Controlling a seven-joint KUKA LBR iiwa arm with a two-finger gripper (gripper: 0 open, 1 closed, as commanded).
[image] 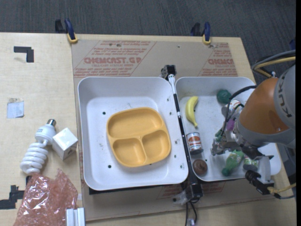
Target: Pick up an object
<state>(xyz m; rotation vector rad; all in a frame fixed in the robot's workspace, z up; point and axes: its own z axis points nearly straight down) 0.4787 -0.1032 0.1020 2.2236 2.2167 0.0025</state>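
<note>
Right, gripper (221, 145) is down in the right bin (207, 86), among the objs; can't tell its state. Around it: 1 banana (191, 109), 1 small can (194, 142), 1 brown round thing (200, 166), 1 green bottle (232, 163) just beside the gripper, 1 dark green ball (224, 96). Left bin (91, 126) has 1 yellow divided tray (138, 136). On the bench at left: 1 spiral bulb (37, 149), 1 white cube (65, 142).

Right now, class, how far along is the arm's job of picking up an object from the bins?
Done: the arm has reached into the right bin, its gripper low among the items. In hand: nothing visibly; whether the jaws grip anything is unclear. The banana, can and green bottle lie in the bin. Left: a visible grasp and a lift.
</note>
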